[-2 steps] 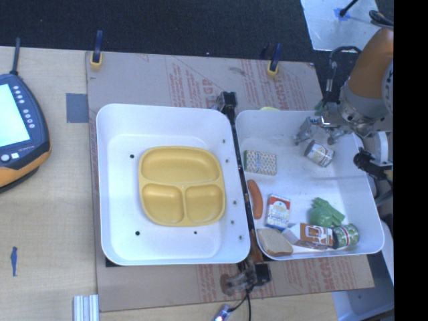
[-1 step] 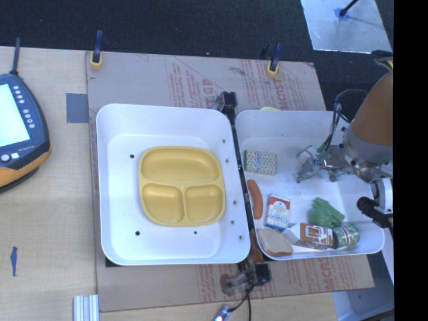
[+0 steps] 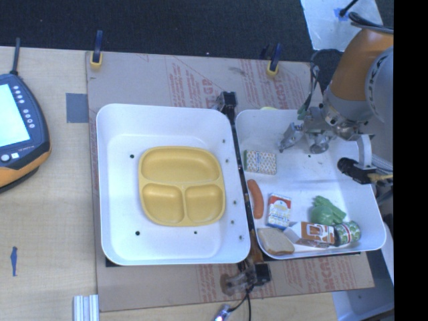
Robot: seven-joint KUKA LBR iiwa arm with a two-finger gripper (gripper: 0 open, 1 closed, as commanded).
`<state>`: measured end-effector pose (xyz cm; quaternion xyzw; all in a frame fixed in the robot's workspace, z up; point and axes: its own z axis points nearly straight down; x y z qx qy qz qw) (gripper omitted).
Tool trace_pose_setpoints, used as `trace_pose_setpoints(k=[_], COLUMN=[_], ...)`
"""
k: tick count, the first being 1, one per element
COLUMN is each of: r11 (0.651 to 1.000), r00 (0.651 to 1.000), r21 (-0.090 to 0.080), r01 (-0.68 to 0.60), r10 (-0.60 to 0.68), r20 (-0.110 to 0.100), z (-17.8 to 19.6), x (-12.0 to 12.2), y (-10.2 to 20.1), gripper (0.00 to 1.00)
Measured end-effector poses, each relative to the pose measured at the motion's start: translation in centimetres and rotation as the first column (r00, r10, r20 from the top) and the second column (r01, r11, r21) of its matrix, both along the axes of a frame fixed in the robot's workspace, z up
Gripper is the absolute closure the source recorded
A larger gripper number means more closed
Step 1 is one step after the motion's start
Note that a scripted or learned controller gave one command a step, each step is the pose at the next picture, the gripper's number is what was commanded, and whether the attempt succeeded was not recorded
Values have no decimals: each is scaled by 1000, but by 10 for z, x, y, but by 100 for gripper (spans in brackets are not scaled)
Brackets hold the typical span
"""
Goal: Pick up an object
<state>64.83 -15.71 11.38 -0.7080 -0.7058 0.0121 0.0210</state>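
My gripper (image 3: 304, 141) hangs over the back part of the right bin (image 3: 364, 186), open, with nothing between its fingers. Below it in that bin lie a green patterned packet (image 3: 260, 161), a reddish sausage (image 3: 255, 198), a small red and white carton (image 3: 279, 210), a slice of bread (image 3: 275, 241), a green leafy toy (image 3: 328, 210) and a can on its side (image 3: 332, 233). The packet is the nearest of these, down and to the left of the gripper. None of them touches the gripper.
The left bin (image 3: 114, 179) holds a yellow divided plate (image 3: 181, 184). An orange-edged handheld pendant (image 3: 20, 129) rests on the bench at the far left. Clamps (image 3: 96, 51) (image 3: 273, 59) pin the cardboard at the back.
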Motion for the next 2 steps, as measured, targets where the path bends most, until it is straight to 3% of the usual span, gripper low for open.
trace_pose_setpoints(k=[1,2], r11=[1000,1000], r00=[999,999], r21=[-14,-12], r01=[-7,-6], r10=[8,6], r20=[42,44], z=[20,-8], x=[-97,-16], y=[-31,-36], gripper=[0,0])
